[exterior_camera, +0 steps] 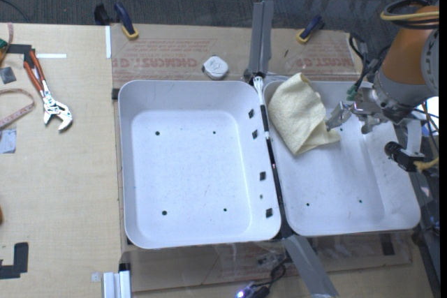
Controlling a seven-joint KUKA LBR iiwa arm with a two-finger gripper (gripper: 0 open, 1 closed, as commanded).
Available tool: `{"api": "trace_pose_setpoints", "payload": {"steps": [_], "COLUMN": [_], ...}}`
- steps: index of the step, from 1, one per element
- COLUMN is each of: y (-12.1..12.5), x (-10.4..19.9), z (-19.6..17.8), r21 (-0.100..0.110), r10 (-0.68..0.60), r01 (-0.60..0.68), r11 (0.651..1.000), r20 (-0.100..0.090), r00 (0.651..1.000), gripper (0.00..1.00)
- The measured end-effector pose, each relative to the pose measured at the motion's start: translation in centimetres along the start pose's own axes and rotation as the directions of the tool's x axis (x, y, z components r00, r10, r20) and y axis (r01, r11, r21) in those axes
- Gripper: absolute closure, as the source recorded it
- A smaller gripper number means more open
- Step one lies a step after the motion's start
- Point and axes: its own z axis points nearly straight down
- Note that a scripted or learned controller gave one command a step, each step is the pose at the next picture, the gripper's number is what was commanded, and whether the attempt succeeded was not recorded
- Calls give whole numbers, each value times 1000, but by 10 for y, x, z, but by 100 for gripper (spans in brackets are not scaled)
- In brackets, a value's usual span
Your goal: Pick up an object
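A pale yellow cloth (299,116) lies crumpled in the far left corner of the right bin (349,206). The grey arm with its orange band (408,56) reaches in from the right. Its gripper (350,121) hangs low over the bin, just right of the cloth. The fingers stand open, and the left fingertip (335,118) sits at the cloth's right edge. Nothing is between the fingers.
The left bin (136,171) adjoins the right one along a grey divider (265,143). Behind the bins lie a small white round object (216,67) and clamps (126,21). A wrench (49,101) rests on the bench far left. Cables (408,157) hang by the arm.
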Motion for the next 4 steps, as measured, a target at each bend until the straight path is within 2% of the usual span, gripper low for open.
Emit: {"api": "trace_pose_setpoints", "payload": {"steps": [1, 2, 3, 4], "y": [46, 46, 47, 46], "x": [38, 38, 10, 22], "z": [27, 17, 11, -76], "r21": [-6, -7, -5, -5], "r10": [-279, -281, -292, -242], "r01": [279, 282, 292, 242], "r11": [960, 960, 956, 970], "r20": [3, 6, 4, 3], "r00": [960, 960, 956, 970], "gripper": [0, 100, 100, 100]}}
